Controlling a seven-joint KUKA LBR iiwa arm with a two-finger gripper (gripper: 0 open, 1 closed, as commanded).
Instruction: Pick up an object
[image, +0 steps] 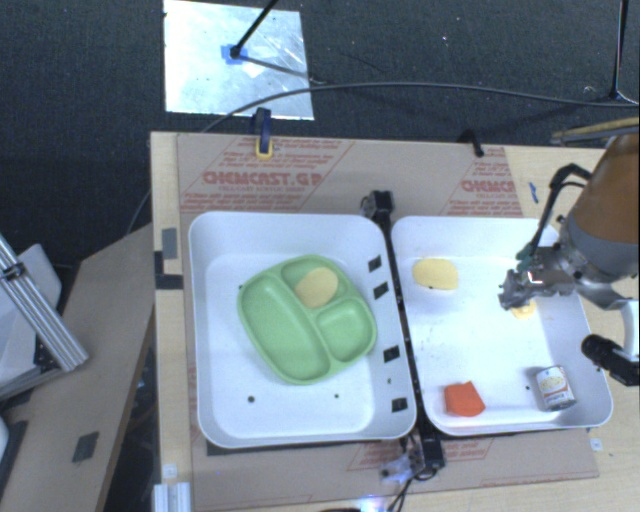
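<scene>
- Bench (330, 165): cardboard-topped, bearing two shallow white bins side by side.
- Left bin (215, 300): holds a green divided plate (290, 335), tilted diagonally; a pale yellow rounded piece (317, 287) resting in the plate's upper compartment.
- Right bin (480, 240): holds four loose things.
- Pale yellow object (436, 273): lying near the bin's upper left corner, well apart from the rest.
- Orange block (464, 399): near the bin's lower edge, left of the can.
- Small can (553, 387): on its side in the lower right corner, label showing.
- Small yellow piece (523, 311): just below the gripper, partly hidden by it.
- Arm (605, 215): reaching in from the right, grey with an orange-brown band above the wrist.
- Gripper (520, 290): low over the right bin's right half, directly above the small yellow piece; fingers too dark and blurred to judge, so cannot tell whether spread, closed, or touching the piece.
</scene>
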